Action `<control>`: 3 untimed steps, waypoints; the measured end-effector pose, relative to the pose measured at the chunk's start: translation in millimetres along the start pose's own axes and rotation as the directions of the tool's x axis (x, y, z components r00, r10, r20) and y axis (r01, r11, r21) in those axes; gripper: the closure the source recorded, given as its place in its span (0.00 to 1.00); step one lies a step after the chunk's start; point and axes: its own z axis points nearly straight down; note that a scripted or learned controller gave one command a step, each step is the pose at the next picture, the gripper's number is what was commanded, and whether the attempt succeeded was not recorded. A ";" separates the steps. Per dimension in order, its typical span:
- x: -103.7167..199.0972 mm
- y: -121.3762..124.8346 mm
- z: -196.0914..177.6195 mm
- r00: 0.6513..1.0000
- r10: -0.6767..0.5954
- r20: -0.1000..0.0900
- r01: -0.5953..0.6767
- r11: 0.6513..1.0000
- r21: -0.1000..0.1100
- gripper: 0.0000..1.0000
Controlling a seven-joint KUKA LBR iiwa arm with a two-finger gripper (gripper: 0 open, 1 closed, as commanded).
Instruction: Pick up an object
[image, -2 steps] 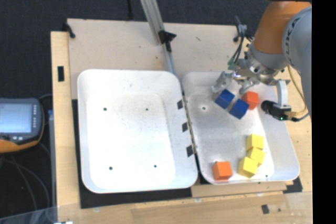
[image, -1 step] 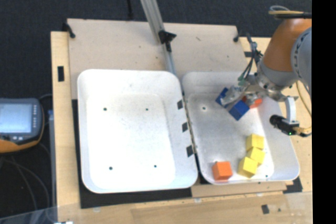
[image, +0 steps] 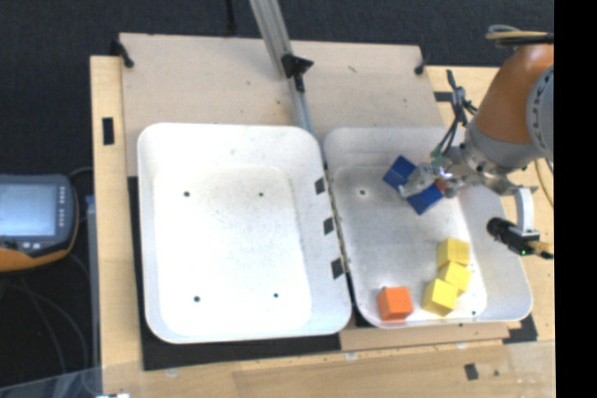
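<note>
The gripper sits low in the upper part of the right bin, and its tip is buried among the blue blocks, so I cannot tell how it is set. Two blue blocks are there: one blue block lies just to its upper left, the other blue block just beneath the tip, touching or nearly touching it.

No writing or label can be read on anything from here.

Toward the near right corner of the same bin lie three yellow blocks, bunched together and touching, with one orange block just beside them, close to the front rim. The middle and left side of this bin's floor are bare. The left bin has an open floor, its rim pressed against the right bin's.
</note>
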 end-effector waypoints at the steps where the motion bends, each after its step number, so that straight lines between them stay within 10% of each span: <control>1: -3.3 -6.6 -3.1 1.000 0.011 -0.002 -0.011 1.000 0.014 1.00; 3: 119.1 37.3 13.4 1.000 0.004 -0.001 -0.004 1.000 0.010 1.00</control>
